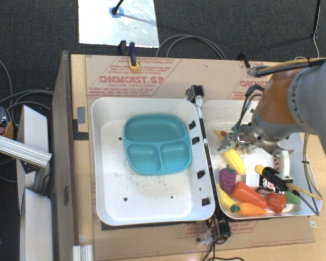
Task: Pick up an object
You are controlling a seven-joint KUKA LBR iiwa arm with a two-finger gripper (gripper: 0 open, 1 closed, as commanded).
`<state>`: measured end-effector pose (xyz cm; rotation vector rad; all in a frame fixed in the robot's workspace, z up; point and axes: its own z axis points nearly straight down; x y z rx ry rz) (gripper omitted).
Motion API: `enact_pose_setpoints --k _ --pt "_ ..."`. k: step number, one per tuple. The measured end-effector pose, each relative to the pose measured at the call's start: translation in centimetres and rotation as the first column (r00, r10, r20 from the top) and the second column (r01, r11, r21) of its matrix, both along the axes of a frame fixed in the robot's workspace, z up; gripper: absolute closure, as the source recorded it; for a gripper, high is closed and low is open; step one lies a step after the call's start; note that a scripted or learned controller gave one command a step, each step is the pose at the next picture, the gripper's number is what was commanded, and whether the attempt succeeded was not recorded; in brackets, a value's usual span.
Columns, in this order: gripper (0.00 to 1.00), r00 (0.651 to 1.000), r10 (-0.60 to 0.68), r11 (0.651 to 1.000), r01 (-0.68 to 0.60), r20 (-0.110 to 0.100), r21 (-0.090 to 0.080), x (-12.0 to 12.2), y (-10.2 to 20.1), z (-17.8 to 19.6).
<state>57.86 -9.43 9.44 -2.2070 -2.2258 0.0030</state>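
Note:
My gripper (231, 141) hangs low over the left-middle part of the right bin (220, 110), and the grey arm with its orange band (274, 99) reaches in from the right. Just below the gripper lies a yellow toy corn cob (234, 160); whether they touch is unclear. Further toward the front sit a purple toy fruit (227, 177), an orange carrot (249, 192), a red toy piece (276, 202) and a second orange piece (251, 210). A small yellow and red bit (222, 133) lies left of the gripper. Nothing is visibly held.
The left bin (111, 200) holds a teal divided plate (156, 144) near its middle. A black-clipped divider (202, 145) separates the two bins. Cables run over the cardboard behind the bins, and a metal rail (19, 150) stands at the far left.

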Motion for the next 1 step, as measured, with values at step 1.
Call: enact_pose_setpoints --k 1 --pt "0.00 1.000 -0.007 1.000 0.007 0.013 -0.006 -3.10 0.04 -0.86"
